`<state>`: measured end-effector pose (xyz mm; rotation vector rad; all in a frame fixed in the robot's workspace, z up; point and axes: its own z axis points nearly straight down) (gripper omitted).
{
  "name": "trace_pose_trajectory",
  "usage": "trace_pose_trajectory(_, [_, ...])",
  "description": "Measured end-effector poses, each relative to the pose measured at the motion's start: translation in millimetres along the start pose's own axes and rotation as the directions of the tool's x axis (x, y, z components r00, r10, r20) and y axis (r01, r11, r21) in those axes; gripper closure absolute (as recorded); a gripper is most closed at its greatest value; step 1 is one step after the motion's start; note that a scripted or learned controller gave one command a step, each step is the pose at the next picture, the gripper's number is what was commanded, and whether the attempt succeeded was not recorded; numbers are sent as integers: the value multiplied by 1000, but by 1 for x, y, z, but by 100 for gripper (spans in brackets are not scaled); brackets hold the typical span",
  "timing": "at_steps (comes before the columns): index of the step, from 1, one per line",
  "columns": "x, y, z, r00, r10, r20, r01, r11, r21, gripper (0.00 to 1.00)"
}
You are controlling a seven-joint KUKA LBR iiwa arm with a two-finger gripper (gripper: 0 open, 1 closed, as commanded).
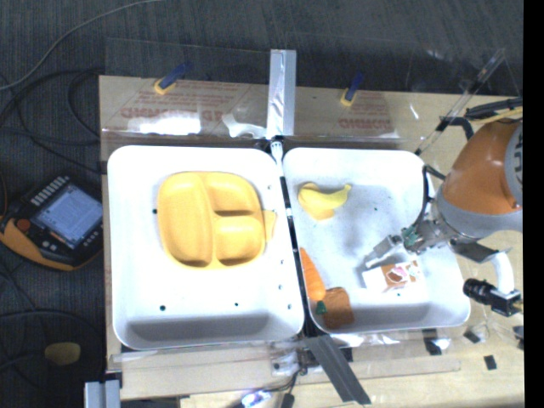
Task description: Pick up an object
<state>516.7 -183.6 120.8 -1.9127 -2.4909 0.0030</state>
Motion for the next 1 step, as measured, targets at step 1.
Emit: trace_pose_trajectory(1, [39, -17, 32, 1000, -14, 9, 14, 1000, -12, 0])
